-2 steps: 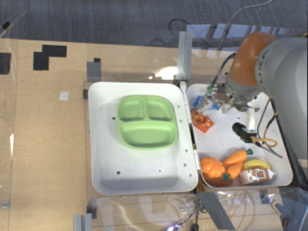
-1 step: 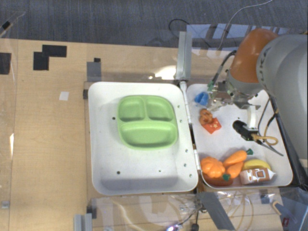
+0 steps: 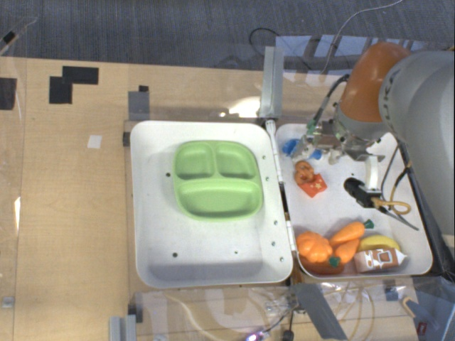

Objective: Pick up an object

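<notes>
a robotics lab: an industrial arm (image 3: 419,98) reaches over a pale wooden bench (image 3: 64,212) fitted with two white bins (image 3: 153,261) on metal brackets, black marker patches (image 3: 71,80) on the bench, loose cables (image 3: 370,9) trailing across grey carpet (image 3: 142,13).

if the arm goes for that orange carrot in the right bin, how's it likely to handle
The carrot looks like a smooth plastic toy, so probably stiff and light, and perhaps slippery. Its tapered, rounded body may roll or pivot if nudged. It lies packed against the orange pepper and banana, so those neighbours would likely shift too.
</notes>
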Available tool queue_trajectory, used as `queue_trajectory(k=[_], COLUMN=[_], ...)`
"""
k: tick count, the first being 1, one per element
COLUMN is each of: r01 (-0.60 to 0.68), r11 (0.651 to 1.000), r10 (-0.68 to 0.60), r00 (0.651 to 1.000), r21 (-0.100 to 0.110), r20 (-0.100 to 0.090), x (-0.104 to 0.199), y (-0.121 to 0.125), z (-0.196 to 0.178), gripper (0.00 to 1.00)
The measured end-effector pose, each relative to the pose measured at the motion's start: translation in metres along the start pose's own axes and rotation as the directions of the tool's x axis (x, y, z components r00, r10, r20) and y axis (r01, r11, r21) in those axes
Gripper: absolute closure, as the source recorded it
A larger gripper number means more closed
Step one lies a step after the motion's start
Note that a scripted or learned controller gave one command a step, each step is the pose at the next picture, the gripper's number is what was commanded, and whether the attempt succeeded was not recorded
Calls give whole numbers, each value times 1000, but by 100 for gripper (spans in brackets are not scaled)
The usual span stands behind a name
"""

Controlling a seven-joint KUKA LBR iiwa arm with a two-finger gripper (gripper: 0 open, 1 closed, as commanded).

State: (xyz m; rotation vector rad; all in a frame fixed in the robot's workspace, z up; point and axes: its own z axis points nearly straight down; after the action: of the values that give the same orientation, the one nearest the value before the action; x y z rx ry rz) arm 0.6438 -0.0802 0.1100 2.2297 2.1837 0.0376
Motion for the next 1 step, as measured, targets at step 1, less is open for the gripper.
queue_trajectory(k=[1], r01=[47], r11=[998], r10=[-47], r00=[999], r21=[41], r20=[0], x=[-1], y=[22], z=[23], gripper=[0])
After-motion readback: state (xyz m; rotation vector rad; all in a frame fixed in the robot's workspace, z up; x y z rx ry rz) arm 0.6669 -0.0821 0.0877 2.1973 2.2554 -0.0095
